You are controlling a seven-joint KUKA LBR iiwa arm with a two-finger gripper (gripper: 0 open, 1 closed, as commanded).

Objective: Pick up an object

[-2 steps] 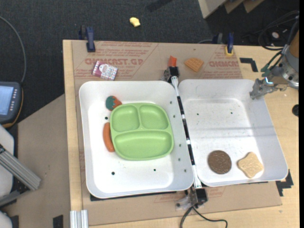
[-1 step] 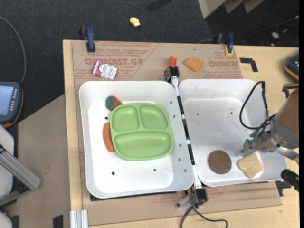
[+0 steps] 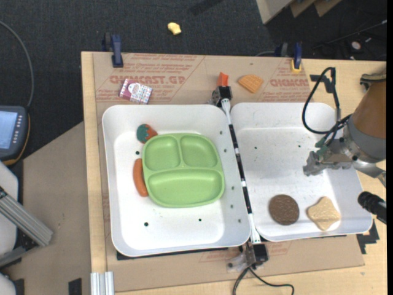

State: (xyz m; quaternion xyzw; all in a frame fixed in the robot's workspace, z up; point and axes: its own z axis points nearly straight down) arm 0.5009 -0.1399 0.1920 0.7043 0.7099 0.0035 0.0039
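Looking down at the counter point(image 3: 98, 165), we see a tan board printed with faint red lettering, carrying two shallow white bins side by side. Nearest us in the right bin point(image 3: 270, 158) lie a round brown cookie point(image 3: 284, 209) and, just beside it to the right, a pale tan lumpy piece point(image 3: 323, 214) near the bin's front rim. The left bin point(image 3: 123, 226) holds a green divided tray point(image 3: 182, 169); an orange sausage-shaped item point(image 3: 140, 177) lies against the tray's left edge, and a small green and orange object point(image 3: 146, 132) is partly tucked under its far left corner, so we cannot make out its form.

The end effector point(image 3: 319, 160) hangs over the right side of the right bin, above and well apart from the cookie and the tan piece. It is small and dark against the arm point(image 3: 371, 125), and we cannot tell how it is set; nothing visible sits in it. The arm is cut off at the right edge.

Farther back on the board lie a small pink packet point(image 3: 136, 91) and an orange wedge point(image 3: 250, 83). Blue clamps point(image 3: 114, 48) hold the far edge. Beyond is dark carpet point(image 3: 61, 17) with a small yellow object point(image 3: 174, 27), and a screen device point(image 3: 12, 131) cut off at the left.
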